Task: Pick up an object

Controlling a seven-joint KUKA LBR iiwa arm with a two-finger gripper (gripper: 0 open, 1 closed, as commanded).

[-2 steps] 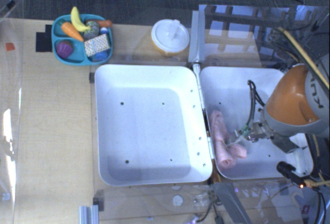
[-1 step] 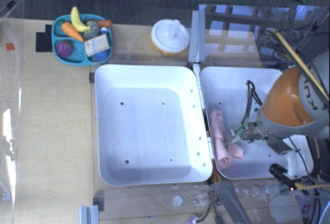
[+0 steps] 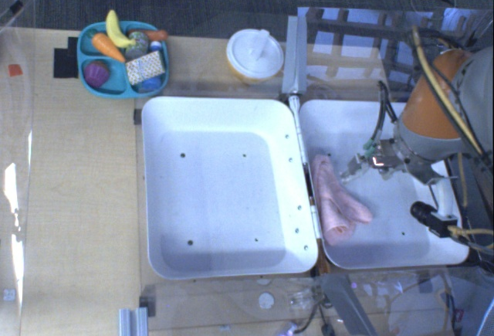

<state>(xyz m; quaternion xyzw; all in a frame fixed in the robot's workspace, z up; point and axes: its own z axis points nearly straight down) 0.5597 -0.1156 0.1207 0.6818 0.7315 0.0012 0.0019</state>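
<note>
Hand of the grey arm hangs low in the right shallow white bin; whether it is spread or closed, I cannot tell. Just beside it, toward the left wall, lies a pink rolled cloth.

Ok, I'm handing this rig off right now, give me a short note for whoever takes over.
Gripper: low inside the right bin, just right of the pink cloth; not seen holding anything.
Pink cloth: lies crumpled along the right bin's left wall, near the divider.
Left bin: nothing to pick there.
Done: arm has reached into the right bin.
Left: grasp the cloth and lift it clear.
Off to the side: blue toy tray and lidded white cup on the bench.
</note>
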